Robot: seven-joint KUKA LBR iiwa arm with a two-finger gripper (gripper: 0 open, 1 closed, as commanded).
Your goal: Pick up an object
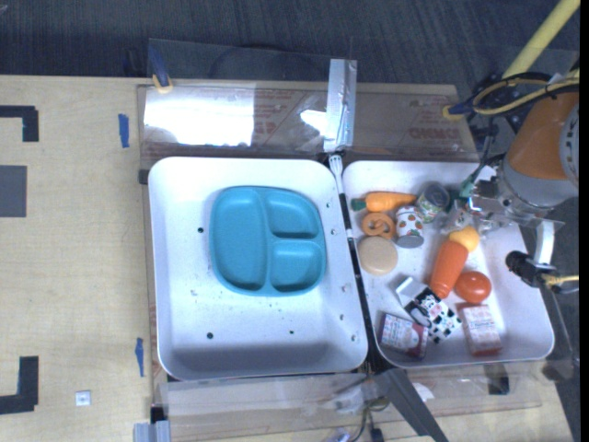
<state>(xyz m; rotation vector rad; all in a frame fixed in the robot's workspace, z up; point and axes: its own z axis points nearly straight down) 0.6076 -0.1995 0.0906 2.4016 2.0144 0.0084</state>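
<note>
The right bin [529, 339] holds several small items. Among them are a carrot [389, 200], an orange bottle with a yellow cap [450, 263], a red tomato [473, 286], a beige bun [377, 254] and a black-and-white spotted toy [436, 311]. My gripper [476, 203] hangs over the bin's far right part. It is just above the bottle's yellow cap and beside a dark grey round piece [434, 196]. I see nothing held in it.
The left bin [175, 274] carries a blue divided plate [267, 239]. Along the right bin's near side lie a pink packet [402, 331] and a pink box [481, 328]. A small patterned can [409, 219] stands near an orange ring [375, 224].
</note>
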